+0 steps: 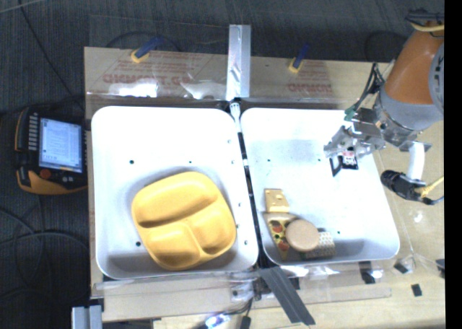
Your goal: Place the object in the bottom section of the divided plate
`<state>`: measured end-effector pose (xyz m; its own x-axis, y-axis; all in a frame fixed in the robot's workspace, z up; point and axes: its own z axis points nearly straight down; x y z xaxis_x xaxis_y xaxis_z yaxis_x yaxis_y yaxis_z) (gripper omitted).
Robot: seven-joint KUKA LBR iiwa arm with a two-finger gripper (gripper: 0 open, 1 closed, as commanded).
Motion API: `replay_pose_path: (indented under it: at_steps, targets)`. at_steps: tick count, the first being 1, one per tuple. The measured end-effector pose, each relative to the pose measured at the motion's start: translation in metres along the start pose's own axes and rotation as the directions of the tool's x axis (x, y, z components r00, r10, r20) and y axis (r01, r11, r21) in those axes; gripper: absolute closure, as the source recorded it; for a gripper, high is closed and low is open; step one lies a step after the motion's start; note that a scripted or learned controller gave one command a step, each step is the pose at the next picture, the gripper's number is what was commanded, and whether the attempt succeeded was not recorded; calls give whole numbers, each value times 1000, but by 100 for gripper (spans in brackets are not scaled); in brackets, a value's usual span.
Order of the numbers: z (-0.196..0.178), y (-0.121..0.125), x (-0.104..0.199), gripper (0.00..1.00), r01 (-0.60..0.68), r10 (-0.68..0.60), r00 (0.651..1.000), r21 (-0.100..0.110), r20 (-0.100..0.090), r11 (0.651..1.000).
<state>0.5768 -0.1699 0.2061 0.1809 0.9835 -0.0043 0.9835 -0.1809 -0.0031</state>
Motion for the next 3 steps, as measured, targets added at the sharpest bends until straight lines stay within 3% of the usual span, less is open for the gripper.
replay_pose_path:
  at_steps: [1,2,3]
  targets:
    - [26,11,72,100,-192,192,981,3,-3,981]
    - [14,-69,139,100,-178,178,984,2,-2,984]
    - [14,-69,139,0,-179,179,984,3,-3,984]
